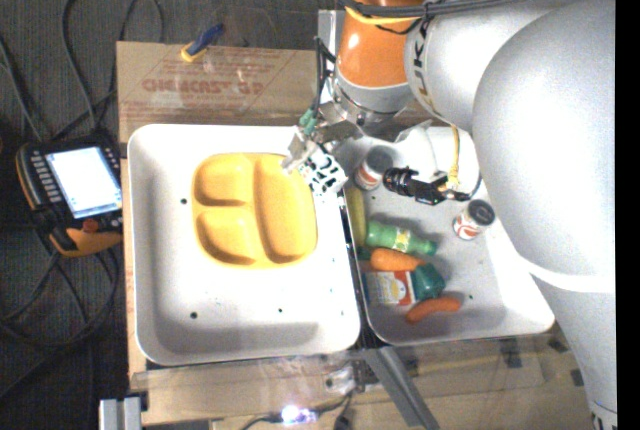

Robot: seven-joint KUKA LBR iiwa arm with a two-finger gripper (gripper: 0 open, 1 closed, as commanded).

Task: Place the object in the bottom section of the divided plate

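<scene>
A yellow divided plate point(255, 210) lies in the left white bin point(165, 318). It has two small sections on its left and one long section on its right, and all of them show bare yellow. My gripper point(312, 150) hangs over the plate's upper right corner, by the wall between the two bins. A small black-and-white patterned piece point(323, 174) sits right under the gripper's tip. I cannot tell whether it is held or part of the hand.
The right bin point(500, 313) holds a green bottle point(399, 240), a carrot point(393, 260), a teal item point(431, 279), a small carton point(390, 290), an orange piece point(434, 309), a small can point(371, 168) and a white cup point(436, 144). A tablet point(78, 180) lies left of the bench.
</scene>
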